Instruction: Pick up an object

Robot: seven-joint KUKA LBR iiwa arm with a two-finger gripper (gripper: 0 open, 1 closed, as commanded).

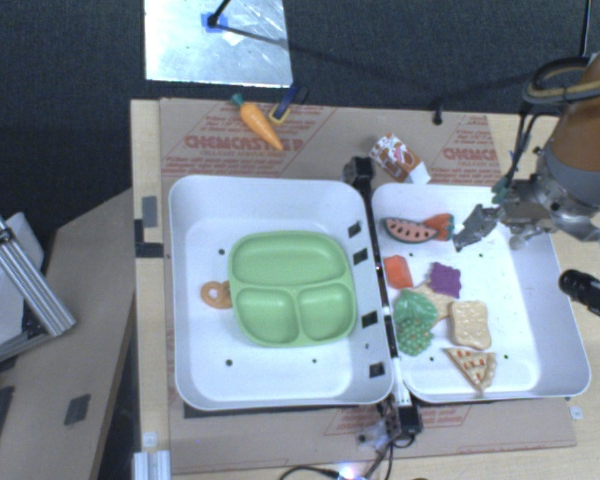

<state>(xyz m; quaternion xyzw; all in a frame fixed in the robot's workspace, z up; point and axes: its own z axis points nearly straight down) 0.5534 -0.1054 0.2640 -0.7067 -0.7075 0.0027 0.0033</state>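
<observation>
Gripper (477, 228) hangs over right bin's (550, 268) far edge, just right of the watermelon slice (410, 230) — can't tell its state, nothing seen in it. Toys crowd that bin's left side: purple piece (444, 279), cracker (469, 322), green bunch (414, 320). Risk, imo: tight clustering — a descent may nudge neighbours or grab nothing.

A green divided plate (288, 286) lay in the left bin (190, 208). A toy carrot (259, 125) and a small packet (397, 157) rested on the bench (180, 133) beyond the bins.
</observation>
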